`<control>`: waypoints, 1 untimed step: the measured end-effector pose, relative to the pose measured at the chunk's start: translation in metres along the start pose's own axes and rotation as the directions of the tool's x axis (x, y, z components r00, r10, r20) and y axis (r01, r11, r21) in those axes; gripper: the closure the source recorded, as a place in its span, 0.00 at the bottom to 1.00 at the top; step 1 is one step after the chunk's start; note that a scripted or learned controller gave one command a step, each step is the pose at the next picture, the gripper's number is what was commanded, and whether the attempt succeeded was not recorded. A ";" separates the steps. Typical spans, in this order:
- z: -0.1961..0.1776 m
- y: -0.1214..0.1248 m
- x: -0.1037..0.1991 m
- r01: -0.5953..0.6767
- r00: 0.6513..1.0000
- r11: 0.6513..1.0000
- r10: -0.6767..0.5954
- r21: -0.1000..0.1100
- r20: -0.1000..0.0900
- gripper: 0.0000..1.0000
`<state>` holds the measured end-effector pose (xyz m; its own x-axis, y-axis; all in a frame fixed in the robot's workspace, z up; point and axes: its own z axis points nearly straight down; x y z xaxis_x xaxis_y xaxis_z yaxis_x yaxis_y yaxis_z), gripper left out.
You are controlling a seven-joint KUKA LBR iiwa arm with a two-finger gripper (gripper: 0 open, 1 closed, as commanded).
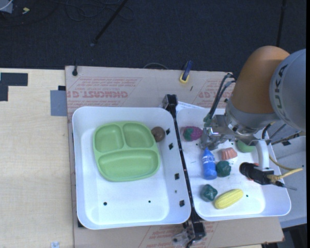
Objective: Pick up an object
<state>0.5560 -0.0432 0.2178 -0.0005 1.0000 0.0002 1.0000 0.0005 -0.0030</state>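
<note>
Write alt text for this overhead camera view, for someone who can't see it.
A grey and orange robot arm lowers its gripper over the right white bin, above a blue bottle among small toys including a yellow corn cob. The left white bin holds a green divided plate.

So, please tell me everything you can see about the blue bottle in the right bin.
The blue bottle looks like glossy plastic, deep blue with a paler band near its upper part. It lies on the floor of the right bin, its long axis running up and down the view. The claw hangs just above its top end. A dark green lump sits against its right side.
</note>
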 end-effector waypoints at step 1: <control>-0.016 -0.007 -0.004 -0.002 1.000 1.000 0.002 -0.001 0.000 1.00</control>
